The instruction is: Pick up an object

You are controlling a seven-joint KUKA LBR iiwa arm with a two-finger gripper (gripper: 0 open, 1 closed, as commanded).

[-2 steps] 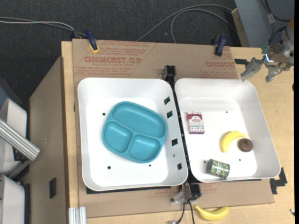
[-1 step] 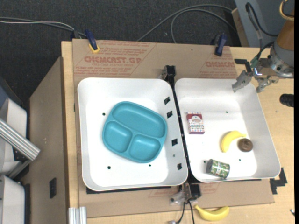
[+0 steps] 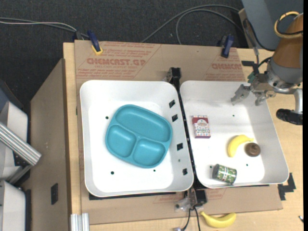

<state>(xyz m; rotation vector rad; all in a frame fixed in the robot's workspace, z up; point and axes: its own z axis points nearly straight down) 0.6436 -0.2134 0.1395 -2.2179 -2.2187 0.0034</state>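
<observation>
The right bin (image 3: 260, 117) holds a red card box (image 3: 201, 127) near its left side, a yellow banana (image 3: 238, 144), a brown round piece (image 3: 252, 149) beside the banana, and a green can (image 3: 224, 173) lying at the front. My gripper (image 3: 250, 95) hovers over the bin's back right corner, its two grey fingers spread apart and open, with nothing between them. It is well behind the banana and to the right of the card box.
The left bin (image 3: 96, 105) carries a teal divided plate (image 3: 138, 135). A second banana (image 3: 220, 219) lies on the bench in front of the bins. Clamps (image 3: 95, 44) hold the cardboard at the back. Cables run behind the bench.
</observation>
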